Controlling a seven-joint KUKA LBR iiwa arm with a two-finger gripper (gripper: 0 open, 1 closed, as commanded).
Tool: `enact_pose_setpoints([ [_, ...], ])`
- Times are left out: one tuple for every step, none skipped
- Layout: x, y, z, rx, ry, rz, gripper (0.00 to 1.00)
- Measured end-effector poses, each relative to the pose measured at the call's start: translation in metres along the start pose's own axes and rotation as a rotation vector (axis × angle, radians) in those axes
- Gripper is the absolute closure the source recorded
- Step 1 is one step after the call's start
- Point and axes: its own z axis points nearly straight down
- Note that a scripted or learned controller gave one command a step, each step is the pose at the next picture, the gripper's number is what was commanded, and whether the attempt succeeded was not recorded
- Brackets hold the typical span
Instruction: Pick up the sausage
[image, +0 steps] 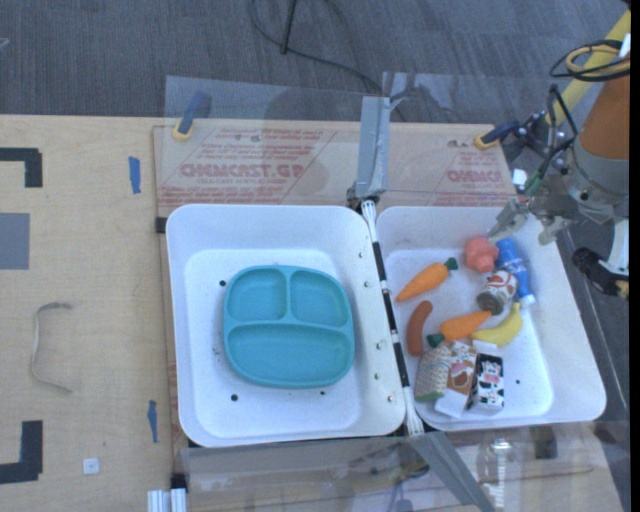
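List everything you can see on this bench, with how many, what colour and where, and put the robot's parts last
Bins: two, white, side by side on the bench.
Divided plate: one, teal, in the left bin.
Sausage: one, reddish brown, left part of the right bin, by the divider.
Carrots: two, orange with green tops, right bin; the second lies lower, right of the sausage.
Banana: one, yellow, right bin, right of the lower carrot.
Round pink item: one, upper right bin.
Blue bottle: one, right bin, beside the pink item.
Small cartons: a cluster, white and printed, bottom of the right bin; count unclear.
Gripper: one, grey, over the right bin's upper right edge; fingers too blurred to judge.
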Motion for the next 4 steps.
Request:
enact_pose_setpoints([
  [0.006, -0.009, 0.07, -0.035, -0.012, -0.11, 0.0],
  [0.01, 0.026, 0.095, 0.005, -0.007, -0.224, 0.0],
  [0.009, 0.025, 0.086, 0.011, -0.01, -0.225, 1.0],
  [0.01, 0.026, 0.085, 0.008, -0.009, -0.226, 0.0],
])
